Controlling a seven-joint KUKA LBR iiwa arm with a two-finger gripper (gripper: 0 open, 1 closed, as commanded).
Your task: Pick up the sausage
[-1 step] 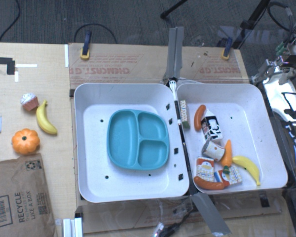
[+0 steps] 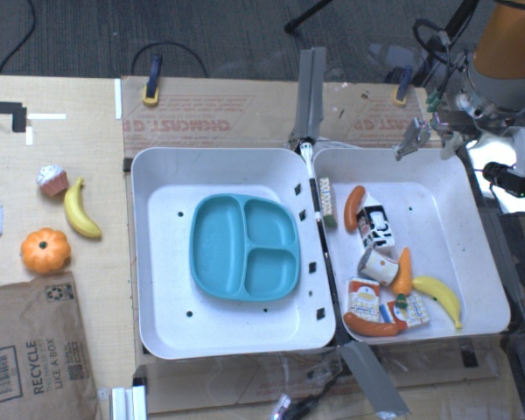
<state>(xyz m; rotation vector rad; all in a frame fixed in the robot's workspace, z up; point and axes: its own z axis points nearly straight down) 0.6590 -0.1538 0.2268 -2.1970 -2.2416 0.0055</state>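
Gripper (image 2: 417, 138) sits over the 12 o'clock rim of the right white plastic bin (image 2: 472, 201). Can't tell if it's open or closed. The orange-red sausage (image 2: 355, 206) lies toward the bin's 10 o'clock, about 8 o'clock from the gripper, long axis near 12–6. A black-and-white carton (image 2: 376, 226) is just beside it at 4 o'clock, so room is tight there. A similar red sausage-shaped piece (image 2: 374, 326) lies at 7 o'clock among packets, which looks harder. Smooth bin floor, so it may roll.

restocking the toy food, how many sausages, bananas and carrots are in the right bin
sausages: 2, one upright near the top, one lying at the bottom
bananas: 1
carrots: 1
total: 4
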